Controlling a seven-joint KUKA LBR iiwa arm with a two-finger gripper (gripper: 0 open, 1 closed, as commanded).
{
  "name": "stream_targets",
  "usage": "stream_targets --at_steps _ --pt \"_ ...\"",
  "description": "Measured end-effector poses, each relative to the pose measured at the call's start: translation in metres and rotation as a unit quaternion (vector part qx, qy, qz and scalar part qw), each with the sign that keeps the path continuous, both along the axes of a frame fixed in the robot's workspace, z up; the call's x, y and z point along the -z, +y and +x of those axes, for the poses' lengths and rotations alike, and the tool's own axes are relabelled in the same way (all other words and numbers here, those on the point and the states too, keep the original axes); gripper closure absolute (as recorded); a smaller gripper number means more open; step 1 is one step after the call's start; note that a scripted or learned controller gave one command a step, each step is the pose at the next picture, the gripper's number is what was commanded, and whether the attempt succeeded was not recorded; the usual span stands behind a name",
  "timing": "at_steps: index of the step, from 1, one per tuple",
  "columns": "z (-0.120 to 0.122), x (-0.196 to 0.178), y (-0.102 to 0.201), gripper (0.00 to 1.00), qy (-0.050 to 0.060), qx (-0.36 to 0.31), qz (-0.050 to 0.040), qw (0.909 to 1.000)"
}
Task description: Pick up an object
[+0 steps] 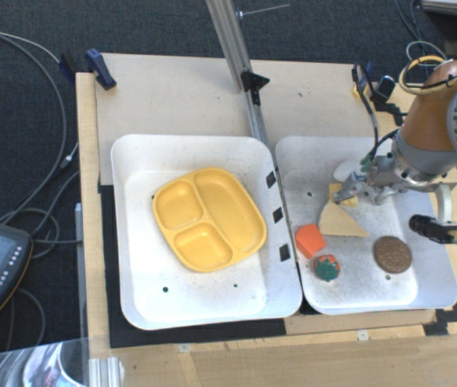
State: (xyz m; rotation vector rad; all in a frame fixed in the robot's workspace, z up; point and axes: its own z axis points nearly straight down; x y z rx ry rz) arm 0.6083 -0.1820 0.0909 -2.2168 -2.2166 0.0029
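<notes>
My gripper (pixel 354 187) is low in the right bin (pixel 317 156), at its back middle, on the grey arm with the orange band (pixel 434 111) that comes in from the right. A small yellow piece (pixel 339 194) lies right under and beside the gripper tip. A tan wedge (pixel 341 221) sits just in front of it. An orange block (pixel 309 239) and a green and red toy (pixel 327 268) lie nearer the front left of that bin. A brown round disc (pixel 392 255) rests at the front right.
The left bin (pixel 131 176) holds a yellow divided plate (pixel 208 218). A slanted metal pole (pixel 232 35) rises from between the bins at the back. A black fitting on the arm (pixel 431 228) hangs over the right bin's right side. Cables lie off the bench to the left.
</notes>
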Motion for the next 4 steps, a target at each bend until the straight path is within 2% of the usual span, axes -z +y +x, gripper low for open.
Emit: stream_targets --at_steps 1,4 --pt "0.003 -0.016 -0.001 1.0 -0.005 0.0 -0.0016 1.0" --pt "0.016 -0.187 -0.018 1.0 -0.007 -0.001 -0.0032 1.0"
